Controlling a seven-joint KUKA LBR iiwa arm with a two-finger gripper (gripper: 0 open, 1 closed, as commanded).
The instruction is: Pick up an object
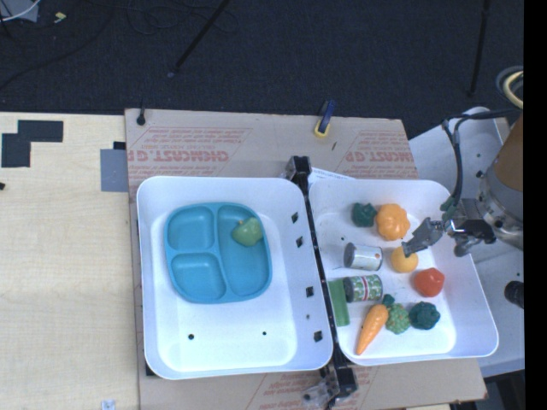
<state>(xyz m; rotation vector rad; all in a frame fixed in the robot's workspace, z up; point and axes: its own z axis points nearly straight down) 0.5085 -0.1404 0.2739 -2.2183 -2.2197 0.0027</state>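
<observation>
Gripper (pixel 425 236), jaw state indiscernible, poised in right bin (pixel 479 314) just above small yellow fruit (pixel 403 260), with orange pepper (pixel 392 221), tin can (pixel 362 256) and red tomato (pixel 429 281) crowding close: likely glancing contact or nudged neighbour.

Shallow white plastic bins: two (pixel 224 348) (pixel 479 336)
Blue divided plastic tray: one (pixel 205 272)
Green toy vegetables: four (pixel 248 231) (pixel 364 214) (pixel 425 316) (pixel 397 319)
Small cans: two (pixel 363 256) (pixel 363 288)
Orange toy carrot: one (pixel 370 327)
</observation>
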